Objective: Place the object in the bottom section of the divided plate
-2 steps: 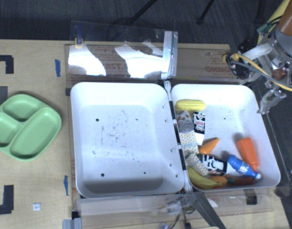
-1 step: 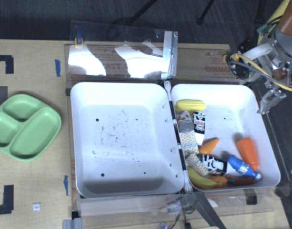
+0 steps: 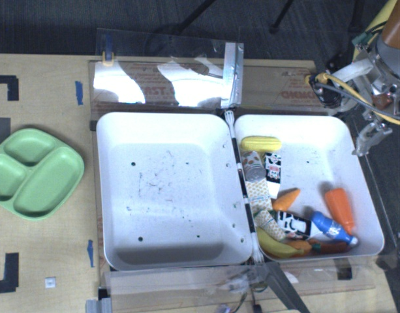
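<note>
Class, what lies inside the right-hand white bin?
The right bin holds a heap along its left wall and front: a yellow block, an orange carrot, a banana, a blue bottle. Whatever lies beneath them is covered.

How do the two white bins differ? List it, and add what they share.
1. Contents: the right bin holds a heap of toys, a banana and an orange carrot among them; the left bin shows only its scuffed floor.
2. Load position: the right bin's things crowd its left wall and near edge; the left bin's floor bears just faint marks and small dark dots.
Shared: both are shallow, white, round-cornered, and meet along one wall.
</note>
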